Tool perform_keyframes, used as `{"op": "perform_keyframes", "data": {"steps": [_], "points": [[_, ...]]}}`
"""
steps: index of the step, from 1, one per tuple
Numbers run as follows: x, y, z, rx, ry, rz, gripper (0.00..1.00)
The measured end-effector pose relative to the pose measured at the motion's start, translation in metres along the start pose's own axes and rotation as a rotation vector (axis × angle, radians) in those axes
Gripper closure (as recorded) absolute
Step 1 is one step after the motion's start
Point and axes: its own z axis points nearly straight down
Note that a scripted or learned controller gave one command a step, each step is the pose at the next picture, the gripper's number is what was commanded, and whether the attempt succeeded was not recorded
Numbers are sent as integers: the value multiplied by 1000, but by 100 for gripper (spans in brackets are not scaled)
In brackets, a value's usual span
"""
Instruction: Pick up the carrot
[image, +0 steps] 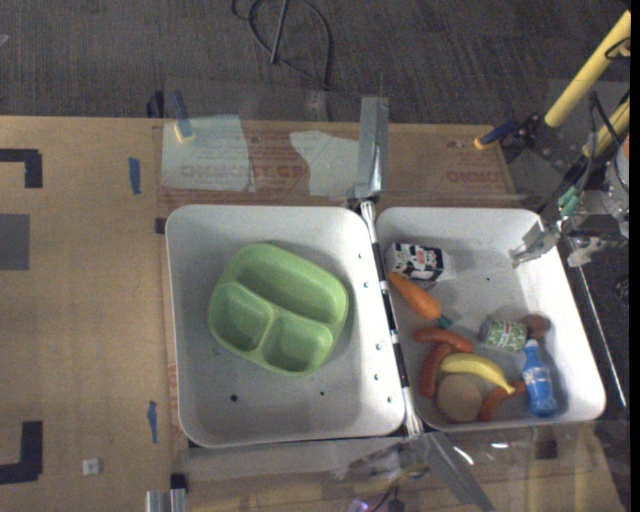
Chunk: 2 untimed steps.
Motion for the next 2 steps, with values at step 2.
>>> {"op": "perform_keyframes", "data": {"steps": [2], "points": [[56, 15, 197, -9, -1, -321, 0]]}}
